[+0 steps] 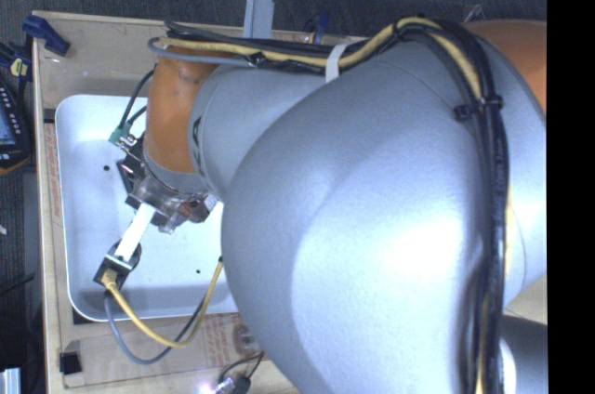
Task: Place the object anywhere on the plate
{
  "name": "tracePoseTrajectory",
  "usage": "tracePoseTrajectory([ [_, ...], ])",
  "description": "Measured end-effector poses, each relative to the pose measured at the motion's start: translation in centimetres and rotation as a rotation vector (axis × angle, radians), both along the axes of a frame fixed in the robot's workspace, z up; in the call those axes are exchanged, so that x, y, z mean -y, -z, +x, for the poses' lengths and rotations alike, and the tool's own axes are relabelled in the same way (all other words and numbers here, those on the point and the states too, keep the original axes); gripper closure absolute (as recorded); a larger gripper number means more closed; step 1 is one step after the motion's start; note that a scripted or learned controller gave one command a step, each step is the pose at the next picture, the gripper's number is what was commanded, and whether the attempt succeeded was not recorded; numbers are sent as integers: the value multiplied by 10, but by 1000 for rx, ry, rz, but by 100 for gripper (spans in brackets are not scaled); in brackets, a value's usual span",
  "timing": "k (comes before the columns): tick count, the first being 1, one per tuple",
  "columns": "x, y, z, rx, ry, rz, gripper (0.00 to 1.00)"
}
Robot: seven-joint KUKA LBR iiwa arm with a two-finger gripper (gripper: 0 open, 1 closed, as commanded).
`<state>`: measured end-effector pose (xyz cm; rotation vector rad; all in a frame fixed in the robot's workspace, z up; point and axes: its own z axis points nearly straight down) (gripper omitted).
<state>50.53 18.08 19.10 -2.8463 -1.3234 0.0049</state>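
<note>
My grey arm (372, 216) reaches in from the right and covers most of the bench. Its orange band (172, 118) hangs over the left white bin (79, 197). Below the band, the gripper (165, 204) points down into the middle of that bin, close above the floor. The wrist body hides whatever lies under it. The bare bin floor around the gripper carries just a few tiny dark specks (198, 271).
The arm hides the right bin and the right half of the left bin. The wooden bench edge (42, 85) runs along the left, with a blue clamp (45, 34) at its far corner. A grey post (260, 11) stands behind the bins.
</note>
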Motion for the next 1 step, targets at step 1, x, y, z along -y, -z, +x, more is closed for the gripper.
tracePoseTrajectory([
  [1, -12, -18, 34, 2, -234, 1, 100],
])
